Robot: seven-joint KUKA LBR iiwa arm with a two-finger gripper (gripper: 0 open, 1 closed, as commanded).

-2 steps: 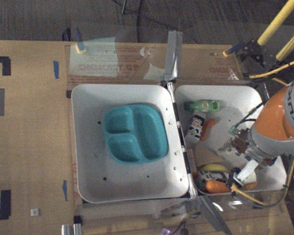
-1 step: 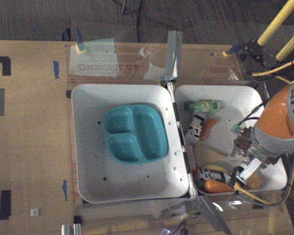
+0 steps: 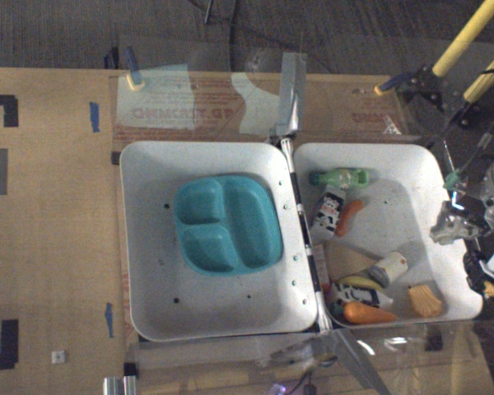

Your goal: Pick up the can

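The can [image 3: 389,267] is a small pale cylinder with a grey end. It lies on its side in the lower middle of the right bin [image 3: 412,164]. My gripper [image 3: 454,225] hangs over that bin's right rim, to the right of the can and a little further back, well apart from it. Nothing shows in its grasp.
The right bin also holds a green bottle [image 3: 340,177], a black-and-white carton [image 3: 328,211], an orange carrot [image 3: 350,217], a banana [image 3: 358,284], a second carrot [image 3: 368,313] and a bread piece [image 3: 426,300]. A teal divided plate [image 3: 228,224] lies in the left bin [image 3: 148,245].
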